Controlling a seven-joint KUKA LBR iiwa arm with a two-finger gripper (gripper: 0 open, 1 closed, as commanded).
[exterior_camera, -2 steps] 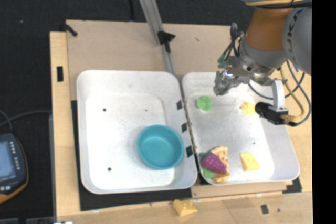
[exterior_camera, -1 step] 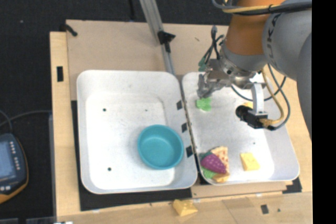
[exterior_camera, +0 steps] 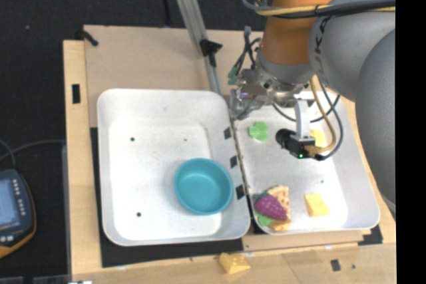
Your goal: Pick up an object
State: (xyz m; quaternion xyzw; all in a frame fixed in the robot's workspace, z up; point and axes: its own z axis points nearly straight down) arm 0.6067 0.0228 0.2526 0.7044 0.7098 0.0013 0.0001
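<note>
A: Black flooring is seen around a tan worktop [exterior_camera: 133,56], on which two shallow white bins are set side by side. What is carried by each?

B: A teal bowl [exterior_camera: 203,185] is held by the left bin [exterior_camera: 133,116]. Several small things are scattered in the right bin [exterior_camera: 346,176]: a purple grape bunch [exterior_camera: 273,207] lying against an orange wedge [exterior_camera: 279,195] at the near corner, a yellow block [exterior_camera: 317,205] just beside them, and a small green piece [exterior_camera: 258,131] near the dividing rims. A yellow scrap [exterior_camera: 234,263] is left on the worktop outside the bins.

A: Which step can be judged to be in hand?

B: The approach, it would seem. The grey arm [exterior_camera: 353,43] is reached over the right bin, and nothing is seen to be lifted. The tool [exterior_camera: 249,98] is hung at the bin's far left corner, by the dividing rims.

A: Is anything gripped?

B: It cannot be told; that end of the tool is too cluttered with cables for its state to be read.

A: Where is the likely target placed relative to it?

B: The green piece is found nearest, just beside the tool on the viewer's side and apart from it. The grapes and the block are well apart from it.

A: What is called for next?

B: A short shift toward the green piece would be needed, then a descent centred on it, with the bin wall kept clear.
</note>
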